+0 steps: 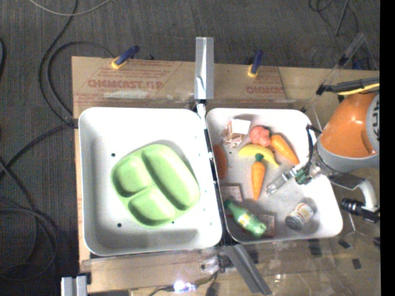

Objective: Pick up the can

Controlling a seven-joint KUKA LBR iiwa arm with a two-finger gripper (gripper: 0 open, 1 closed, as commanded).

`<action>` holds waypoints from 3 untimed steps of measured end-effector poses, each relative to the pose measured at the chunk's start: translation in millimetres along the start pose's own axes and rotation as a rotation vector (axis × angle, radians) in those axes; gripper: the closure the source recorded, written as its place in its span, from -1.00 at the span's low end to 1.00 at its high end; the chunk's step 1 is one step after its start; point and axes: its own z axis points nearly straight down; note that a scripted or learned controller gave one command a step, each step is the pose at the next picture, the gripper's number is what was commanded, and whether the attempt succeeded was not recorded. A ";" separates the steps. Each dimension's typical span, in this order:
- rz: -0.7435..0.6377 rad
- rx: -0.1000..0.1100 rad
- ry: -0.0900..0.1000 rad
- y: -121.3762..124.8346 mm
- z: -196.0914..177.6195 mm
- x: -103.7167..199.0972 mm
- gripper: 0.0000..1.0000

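The can [300, 215] is a small silver tin lying on its side near the front right corner of the right bin [321, 230]. My gripper [276, 186] hangs over the middle right of that bin, up and to the left of the can and apart from it. It points left toward an orange carrot [257, 176]. Nothing shows in its grasp. The grey arm with its orange band [349, 134] comes in from the right.
The right bin also holds a second carrot [285, 148], a banana [259, 153], a pink fruit [260, 134], a small box [236, 131] and a green bottle [247, 219] at the front. In the left bin [99, 134] lies a green divided plate [157, 184].
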 end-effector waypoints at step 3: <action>-0.150 -0.001 0.008 -43.0 0.0 -0.3 -1.00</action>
